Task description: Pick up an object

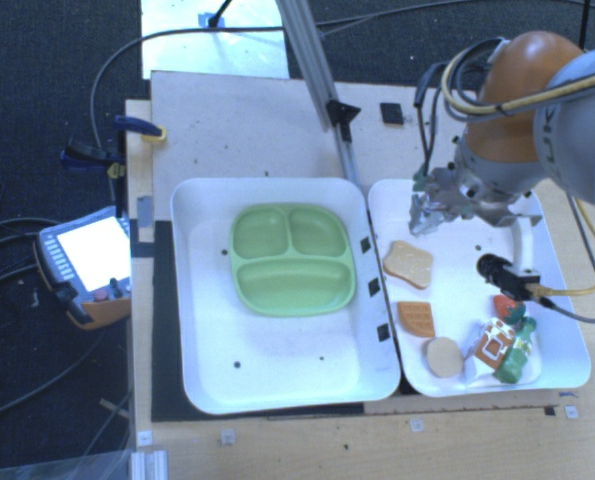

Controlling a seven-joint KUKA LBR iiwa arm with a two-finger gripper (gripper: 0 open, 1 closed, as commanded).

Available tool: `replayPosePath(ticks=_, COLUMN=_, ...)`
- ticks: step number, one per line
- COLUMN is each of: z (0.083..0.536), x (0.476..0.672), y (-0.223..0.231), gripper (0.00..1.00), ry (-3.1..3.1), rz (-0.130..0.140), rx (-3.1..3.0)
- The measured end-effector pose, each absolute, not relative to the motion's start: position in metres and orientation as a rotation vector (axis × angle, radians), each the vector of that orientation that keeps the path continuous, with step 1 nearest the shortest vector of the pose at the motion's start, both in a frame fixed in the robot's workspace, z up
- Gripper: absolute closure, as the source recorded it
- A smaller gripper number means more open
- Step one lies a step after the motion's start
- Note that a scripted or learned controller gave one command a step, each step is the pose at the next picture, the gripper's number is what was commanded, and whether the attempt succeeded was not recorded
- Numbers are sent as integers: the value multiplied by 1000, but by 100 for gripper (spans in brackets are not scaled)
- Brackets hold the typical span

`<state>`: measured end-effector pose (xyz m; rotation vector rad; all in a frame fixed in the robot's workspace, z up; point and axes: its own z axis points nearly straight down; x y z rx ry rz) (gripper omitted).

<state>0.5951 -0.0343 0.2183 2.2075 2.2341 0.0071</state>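
Bench with two white bins side by side — left bin (207, 368) has a green divided plate (292, 260), right bin (567, 363) has the pickables. My gripper (427, 211) hovers over the right bin's upper left part, nothing between the fingers; can't tell how wide they stand. Nearest target: bread slice (408, 264), just below me. Further down — a cracker (416, 318), a round cookie (443, 357), a green bottle (515, 353) beside a small carton (492, 344). Plan: centre over the bread, straddle its narrow side, descend straight, then close.
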Motion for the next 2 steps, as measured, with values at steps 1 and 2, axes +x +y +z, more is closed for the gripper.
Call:
replayPosePath(ticks=1, z=210, x=610, y=16, gripper=100, ry=2232, rz=5, rx=2209)
replayPosePath(ticks=2, z=208, x=623, y=78, gripper=100, ry=2234, rz=7, rx=2209)
